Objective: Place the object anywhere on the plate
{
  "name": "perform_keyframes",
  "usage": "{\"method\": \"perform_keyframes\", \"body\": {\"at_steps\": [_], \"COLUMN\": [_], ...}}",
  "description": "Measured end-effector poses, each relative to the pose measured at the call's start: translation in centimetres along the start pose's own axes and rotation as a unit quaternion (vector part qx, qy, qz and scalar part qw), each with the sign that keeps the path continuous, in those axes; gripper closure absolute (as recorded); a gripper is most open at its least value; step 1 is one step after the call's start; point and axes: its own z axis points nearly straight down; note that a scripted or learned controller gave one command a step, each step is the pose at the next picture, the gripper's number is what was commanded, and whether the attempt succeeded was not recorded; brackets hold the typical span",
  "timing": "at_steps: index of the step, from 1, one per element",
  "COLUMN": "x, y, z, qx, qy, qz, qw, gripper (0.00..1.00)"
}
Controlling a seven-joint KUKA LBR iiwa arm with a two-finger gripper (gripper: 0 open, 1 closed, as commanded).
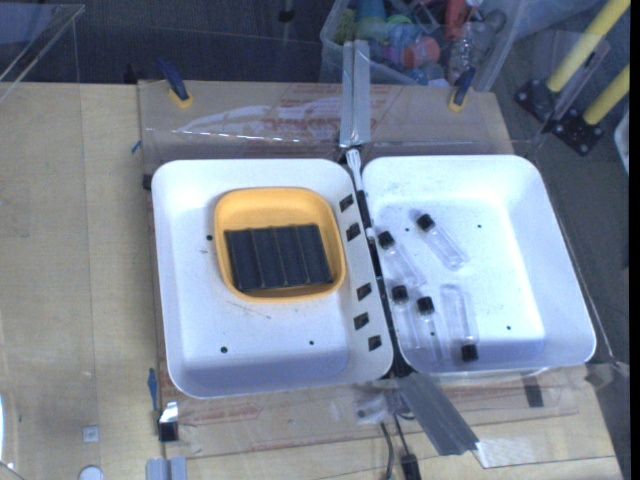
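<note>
The state of the jaws cannot be told. A dark ribbed slab (278, 256) lies flat on the plate (228, 216), covering most of its floor. Clear black-capped vials (441, 240), judged to be the objects to move, lie scattered well right of the plate, beyond the ridge (360, 258) between the bins. A vial could be lost from a grasp, being smooth and round, or rolled off the slab's ribs once released. A crate (420, 18) of toys stands far behind the plate.
</note>
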Motion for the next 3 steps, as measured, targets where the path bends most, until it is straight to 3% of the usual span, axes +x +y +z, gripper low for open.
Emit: {"method": "perform_keyframes", "body": {"at_steps": [1,2,3], "x": [-0.6,-1.3,-0.4], "y": [-0.1,-0.8,-3.2], "z": [4.0,9.8,19.0], "qx": [-0.001,-0.001,0.0], "qy": [0.0,0.0,0.0], "qz": [-0.148,-0.214,-0.339], "qw": [0.989,0.9768,0.941], "gripper": [1.0,1.0,1.0]}}
